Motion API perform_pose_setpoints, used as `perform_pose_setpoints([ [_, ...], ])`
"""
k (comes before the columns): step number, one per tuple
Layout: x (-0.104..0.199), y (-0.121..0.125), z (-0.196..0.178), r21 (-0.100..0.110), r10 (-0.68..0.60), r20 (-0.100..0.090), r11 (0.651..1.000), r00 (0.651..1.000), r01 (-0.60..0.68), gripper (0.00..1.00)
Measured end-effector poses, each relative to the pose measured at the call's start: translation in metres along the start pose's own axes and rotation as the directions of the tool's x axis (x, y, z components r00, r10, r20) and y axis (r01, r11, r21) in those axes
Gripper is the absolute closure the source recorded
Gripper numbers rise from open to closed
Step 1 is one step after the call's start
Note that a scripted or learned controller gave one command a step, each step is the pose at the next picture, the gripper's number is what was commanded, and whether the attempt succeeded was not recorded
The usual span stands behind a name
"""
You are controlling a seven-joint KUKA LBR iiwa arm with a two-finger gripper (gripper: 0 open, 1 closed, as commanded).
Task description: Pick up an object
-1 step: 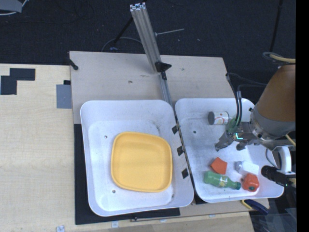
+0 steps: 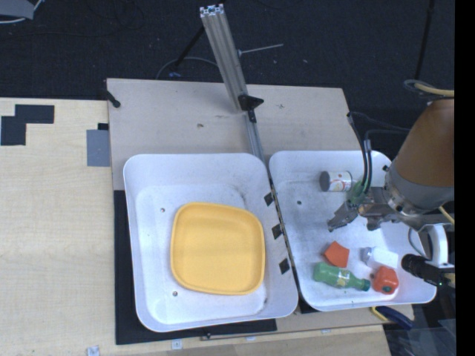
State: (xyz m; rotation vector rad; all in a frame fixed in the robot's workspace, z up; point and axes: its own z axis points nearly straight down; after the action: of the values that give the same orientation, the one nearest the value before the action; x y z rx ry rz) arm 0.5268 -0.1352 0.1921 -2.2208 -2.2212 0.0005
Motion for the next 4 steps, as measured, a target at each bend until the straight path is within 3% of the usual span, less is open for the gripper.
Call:
perform_pose_setpoints([
  [2, -0.004, -0.005, 0.096, 0.005, 0.0, -0.001, 1.0, 1.0, 0.0, 0.0],
  [3, -0.005, -0.004, 0.084, 0.0, 0.002, 0.0, 1.0, 1.0, -0.002, 1.0],
  [4, 0.003, 0.001, 0.037, -0.004, 0.0, 0.001, 1.0, 1.0, 0.0, 1.0],
])
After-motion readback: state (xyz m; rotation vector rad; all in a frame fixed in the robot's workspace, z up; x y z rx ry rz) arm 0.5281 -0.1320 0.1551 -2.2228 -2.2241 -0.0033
